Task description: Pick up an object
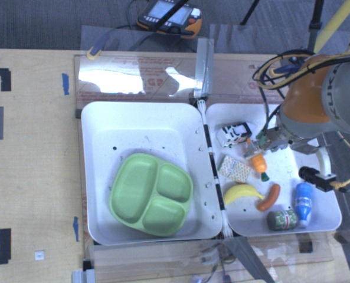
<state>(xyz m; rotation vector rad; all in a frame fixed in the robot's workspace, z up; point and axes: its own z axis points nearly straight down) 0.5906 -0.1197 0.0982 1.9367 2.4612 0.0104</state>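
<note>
From my seat, nearest the front rim of the right-hand bin lie a small dark green can on its side and a blue bottle just beside it, the bottle's long axis running front to back. A step further in sit a red sausage and a yellow banana, the banana curving crosswise. Behind the banana is a patterned waffle-like piece, and beyond that a black-and-white toy.

I judge the orange carrot to be what I am after. It lies immediately below and slightly left of the tool, so the coming move is a short drop toward the front. It is stubby, bright orange with a green tip, and its long axis runs roughly front to back, tilted a little.

I cannot tell how wide the tool is spread, and I see nothing gripped in it.

The left bin carries a green divided plate, well apart from all this.
</note>
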